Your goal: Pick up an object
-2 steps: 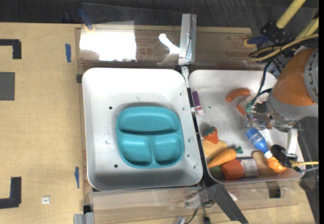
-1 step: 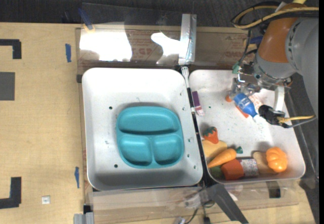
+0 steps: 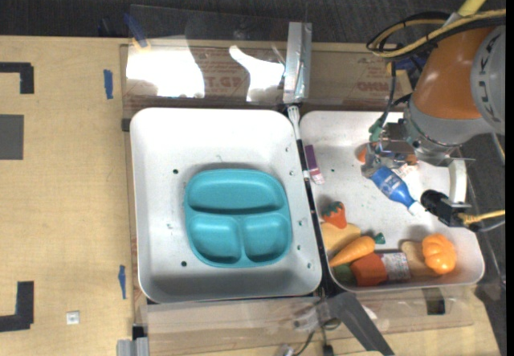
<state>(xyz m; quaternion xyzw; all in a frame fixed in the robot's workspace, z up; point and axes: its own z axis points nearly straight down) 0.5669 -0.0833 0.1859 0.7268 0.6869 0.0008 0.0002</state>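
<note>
Pincer [image 3: 387, 152], state impossible to tell, hangs at upper right over the right bin [image 3: 341, 131] just above a blue bottle [image 3: 395, 184], with an orange pumpkin [image 3: 439, 253], carrot [image 3: 352, 251] and red block [image 3: 369, 268] crowding the lower edge, a teal divided tray [image 3: 238, 215] in the left bin [image 3: 152, 186] on the tan counter [image 3: 56, 186].

The tan counter [image 3: 56, 210] carries two shallow white bins side by side: the right bin [image 3: 474, 270] under the gripper [image 3: 385, 152], the left bin [image 3: 152, 137] beyond it.
</note>
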